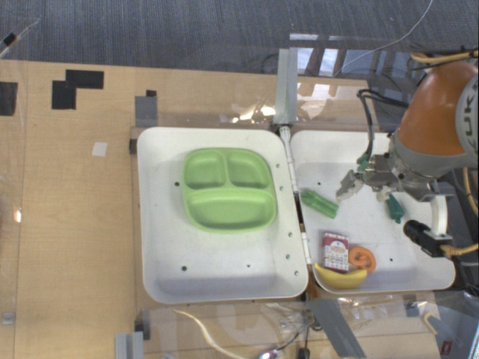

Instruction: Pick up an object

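Green block (319, 203) is seen lying flat in the right bin (419, 275), just left of and slightly below the gripper (368, 187). The gripper's fingers are spread apart with nothing between them. Further below it, a small red carton (335, 250), a banana (340, 277) and an orange ring (362, 258) are clustered.

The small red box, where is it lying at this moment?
The small red box lies in the right bin, near its front edge, touching the banana and beside the orange ring.
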Robot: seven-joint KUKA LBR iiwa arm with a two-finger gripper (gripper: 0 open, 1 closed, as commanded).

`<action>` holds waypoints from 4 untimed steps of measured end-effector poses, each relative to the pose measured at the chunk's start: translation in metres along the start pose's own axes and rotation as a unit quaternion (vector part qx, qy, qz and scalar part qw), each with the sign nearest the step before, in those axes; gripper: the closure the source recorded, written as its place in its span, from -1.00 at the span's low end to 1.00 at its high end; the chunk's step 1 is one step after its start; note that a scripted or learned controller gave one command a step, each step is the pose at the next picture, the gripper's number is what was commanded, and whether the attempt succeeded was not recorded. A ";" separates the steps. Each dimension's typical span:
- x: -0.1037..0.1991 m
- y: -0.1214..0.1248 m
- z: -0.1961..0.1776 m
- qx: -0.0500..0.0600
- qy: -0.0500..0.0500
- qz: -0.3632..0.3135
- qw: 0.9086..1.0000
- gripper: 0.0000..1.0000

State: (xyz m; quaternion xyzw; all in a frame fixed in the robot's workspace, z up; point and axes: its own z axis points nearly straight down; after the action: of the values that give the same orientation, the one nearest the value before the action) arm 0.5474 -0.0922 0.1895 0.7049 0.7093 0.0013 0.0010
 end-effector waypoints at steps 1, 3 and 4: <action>-0.072 0.014 0.047 0.000 0.000 -0.022 1.000 -1.00; -0.104 0.000 0.098 -0.007 -0.003 -0.091 0.996 -1.00; -0.102 0.003 0.086 -0.009 -0.002 -0.091 0.996 1.00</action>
State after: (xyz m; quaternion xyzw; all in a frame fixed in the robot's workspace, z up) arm 0.5512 -0.1945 0.1038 0.6372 0.7706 0.0066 0.0087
